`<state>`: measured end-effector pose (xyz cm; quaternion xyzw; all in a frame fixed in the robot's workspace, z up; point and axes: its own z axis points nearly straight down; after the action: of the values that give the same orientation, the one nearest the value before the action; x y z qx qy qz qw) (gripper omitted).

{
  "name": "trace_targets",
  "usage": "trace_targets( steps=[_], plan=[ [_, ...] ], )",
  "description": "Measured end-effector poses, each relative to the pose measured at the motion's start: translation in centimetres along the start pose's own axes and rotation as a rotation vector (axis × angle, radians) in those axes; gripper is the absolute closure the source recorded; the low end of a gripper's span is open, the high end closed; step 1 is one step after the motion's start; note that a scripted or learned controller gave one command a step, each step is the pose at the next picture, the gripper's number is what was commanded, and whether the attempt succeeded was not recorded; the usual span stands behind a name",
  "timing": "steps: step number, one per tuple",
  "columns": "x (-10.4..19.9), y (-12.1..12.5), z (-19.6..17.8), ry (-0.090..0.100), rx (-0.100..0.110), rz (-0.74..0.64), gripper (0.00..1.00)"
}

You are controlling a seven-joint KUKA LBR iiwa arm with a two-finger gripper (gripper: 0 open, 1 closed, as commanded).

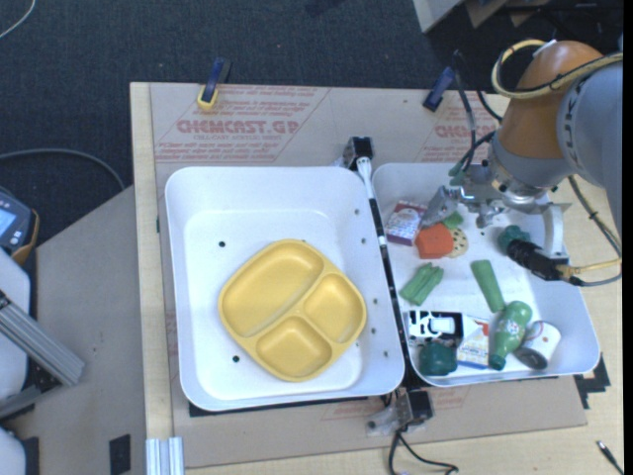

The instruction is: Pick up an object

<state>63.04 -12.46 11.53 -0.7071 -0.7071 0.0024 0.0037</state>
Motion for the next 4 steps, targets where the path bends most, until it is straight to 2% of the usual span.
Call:
trace_targets(
  steps=[1,2,3,4],
  plan=[
    [0.0,0.0,3.2,-0.001,-0.004,0.000,0.00],
    [0.0,0.1,1.9,-0.003,-0.010,0.001,1.00],
    [0.8,0.9,-3.2,-0.003,-0.015,-0.002,1.00],
    [0.9,0.1,-8.1,-0.003,-0.015,-0.001,1.00]
  ],
)
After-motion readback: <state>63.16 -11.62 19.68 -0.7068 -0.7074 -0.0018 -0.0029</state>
